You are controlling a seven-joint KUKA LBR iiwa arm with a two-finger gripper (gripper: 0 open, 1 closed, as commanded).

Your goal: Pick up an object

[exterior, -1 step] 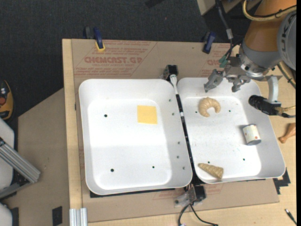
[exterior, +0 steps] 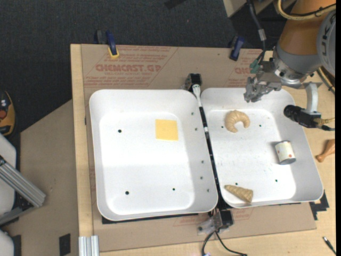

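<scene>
In the right bin (exterior: 266,191) lie a tan croissant (exterior: 236,120) near the back, a small white cylinder with a red mark (exterior: 285,152) toward the right wall, and a waffle cone piece (exterior: 239,192) near the front edge. A yellow square slice (exterior: 167,129) rests flat in the left bin (exterior: 106,159). My gripper (exterior: 254,93) hangs over the back rim of the right bin, up and to the right of the croissant, apart from it. Nothing shows between its tips.
The two white bins meet at a black divider strip (exterior: 205,137) on a brown board. Blue clamps (exterior: 111,42) hold the board's back edge. A metal rail (exterior: 21,185) lies off the bench at the left.
</scene>
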